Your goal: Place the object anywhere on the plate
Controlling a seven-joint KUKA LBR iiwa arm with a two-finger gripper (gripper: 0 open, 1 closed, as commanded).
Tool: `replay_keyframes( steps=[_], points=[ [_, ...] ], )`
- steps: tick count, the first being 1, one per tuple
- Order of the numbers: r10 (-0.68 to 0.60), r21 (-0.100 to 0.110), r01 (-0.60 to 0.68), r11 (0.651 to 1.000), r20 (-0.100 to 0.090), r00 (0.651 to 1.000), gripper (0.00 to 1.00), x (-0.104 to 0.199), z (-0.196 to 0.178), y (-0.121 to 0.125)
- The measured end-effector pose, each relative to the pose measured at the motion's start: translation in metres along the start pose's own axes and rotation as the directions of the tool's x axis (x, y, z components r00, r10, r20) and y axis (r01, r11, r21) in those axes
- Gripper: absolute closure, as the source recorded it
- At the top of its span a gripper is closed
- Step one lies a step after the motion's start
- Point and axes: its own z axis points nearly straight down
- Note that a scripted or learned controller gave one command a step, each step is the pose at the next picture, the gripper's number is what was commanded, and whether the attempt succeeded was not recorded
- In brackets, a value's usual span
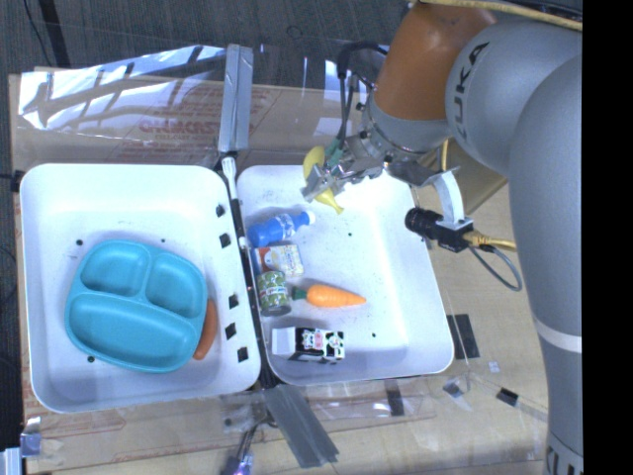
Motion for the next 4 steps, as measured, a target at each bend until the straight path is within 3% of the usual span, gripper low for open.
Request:
replay_keyframes(
  steps=[1,2,3,4],
  points=[
    [-0.082,0.004,0.082,0.997,-0.001,0.997,1.00,0.100,0.026,-0.013],
    [-0.205,0.005,0.205,0.979,-0.001,0.979,1.00,0.151,0.040,-0.033],
    [-0.245,0.004,0.245,0.970,-0.001,0.970,1.00,0.211,0.085,-0.043],
    [-0.243,0.003,0.243,0.970,0.000,0.970,0.00,0.210,0.085,-0.043]
  ],
)
